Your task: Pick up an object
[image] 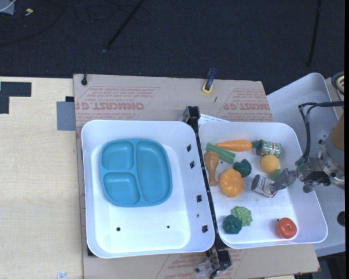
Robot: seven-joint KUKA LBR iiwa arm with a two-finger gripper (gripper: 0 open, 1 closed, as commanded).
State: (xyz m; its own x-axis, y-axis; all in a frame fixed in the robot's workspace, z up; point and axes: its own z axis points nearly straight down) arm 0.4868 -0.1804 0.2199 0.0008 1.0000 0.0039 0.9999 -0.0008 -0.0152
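The right bin (305, 214) holds several toy foods. Among them are a carrot (235, 145), a green can (270, 149), a yellow lemon (269, 163), an orange pepper (231, 182), a light green broccoli (241, 215) and a red tomato (286, 228). A small silver can (260, 184) lies on its side near the bin's middle. My gripper (281, 181) reaches in from the right, low over the bin. Its tip is right beside the silver can's right end, just below the lemon. Whether it touches the can is unclear.
The left bin (104, 231) holds a blue divided plate (135, 172). A black divider (200, 179) runs between the bins. In the right bin, a brown piece (212, 165), a green stalk (220, 153) and dark green items (242, 167) lie on the left.
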